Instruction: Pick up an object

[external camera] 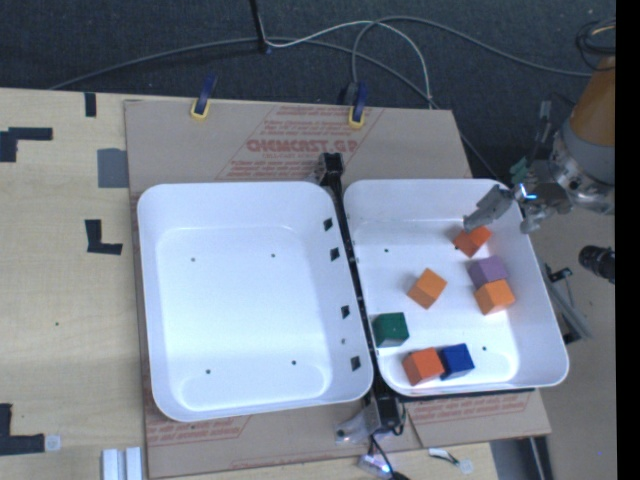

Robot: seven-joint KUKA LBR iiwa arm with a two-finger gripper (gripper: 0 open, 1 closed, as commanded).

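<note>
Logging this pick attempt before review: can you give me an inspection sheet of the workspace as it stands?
Surface: left white bin and right white bin side by side on a cardboard sheet.
Job's things: all in the right bin: red-orange block, purple block, three orange blocks, green block, blue block.
Clutter: black tape marks on the bench.
Grippers: gripper just above the red-orange block; grasp unclear.
Cables: grey cables behind the bins.
Surroundings: yellow clamps on the cardboard's far edge.
</note>
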